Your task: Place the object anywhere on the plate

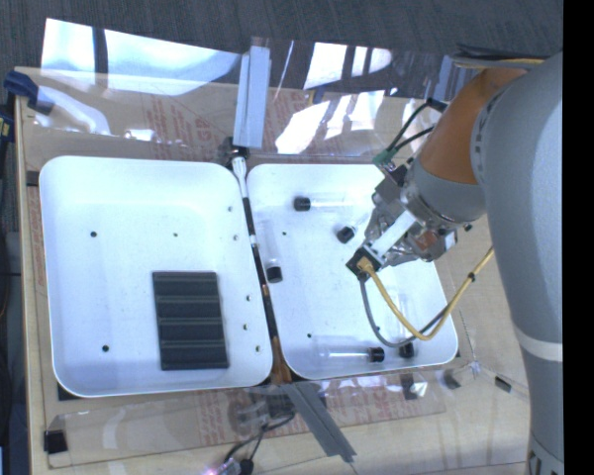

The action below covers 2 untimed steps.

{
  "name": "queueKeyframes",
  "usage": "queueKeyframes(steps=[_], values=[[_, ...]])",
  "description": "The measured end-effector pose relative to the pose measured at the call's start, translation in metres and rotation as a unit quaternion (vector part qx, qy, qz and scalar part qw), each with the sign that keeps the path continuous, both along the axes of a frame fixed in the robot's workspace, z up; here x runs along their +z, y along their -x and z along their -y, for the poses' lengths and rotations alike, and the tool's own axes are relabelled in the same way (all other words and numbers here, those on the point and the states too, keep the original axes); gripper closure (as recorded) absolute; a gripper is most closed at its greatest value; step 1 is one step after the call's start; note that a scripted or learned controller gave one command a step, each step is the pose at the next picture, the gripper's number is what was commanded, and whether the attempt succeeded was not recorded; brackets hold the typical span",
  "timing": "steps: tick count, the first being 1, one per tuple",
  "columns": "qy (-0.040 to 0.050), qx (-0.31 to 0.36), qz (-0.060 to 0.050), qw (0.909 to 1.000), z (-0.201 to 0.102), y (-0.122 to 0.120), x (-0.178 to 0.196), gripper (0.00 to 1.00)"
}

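Note:
A dark ridged rectangular plate (190,320) lies flat in the left bin (79,196), toward its front. Small objects lie in the right bin (307,305): a clear tube with a black cap (315,204) at the back, a small black piece (346,234) near the middle, another black piece (273,273) by the left wall, and a second clear capped tube (348,349) at the front. My gripper (408,240) hangs over the right half of the right bin, to the right of the middle black piece. Nothing shows in its grasp.
A divider ridge (255,265) separates the two bins. A small black bit (406,349) lies near the right bin's front right corner. The arm's grey and orange body (485,146) covers the right bin's right rim. Clear plastic sheeting (178,67) lies behind the bins.

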<state>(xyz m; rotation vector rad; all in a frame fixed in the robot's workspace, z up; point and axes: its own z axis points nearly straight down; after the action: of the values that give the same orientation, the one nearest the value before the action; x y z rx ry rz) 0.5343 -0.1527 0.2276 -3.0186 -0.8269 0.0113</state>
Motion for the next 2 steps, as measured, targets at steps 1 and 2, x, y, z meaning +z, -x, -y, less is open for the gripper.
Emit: queueKeyframes(steps=[1,2], values=[[0.0043,-0.103,0.001,0.9947,-0.070,-0.049,-0.030,1.00],[0.0045,-0.139,0.003,0.9903,-0.167,-0.086,-0.036,1.00]])
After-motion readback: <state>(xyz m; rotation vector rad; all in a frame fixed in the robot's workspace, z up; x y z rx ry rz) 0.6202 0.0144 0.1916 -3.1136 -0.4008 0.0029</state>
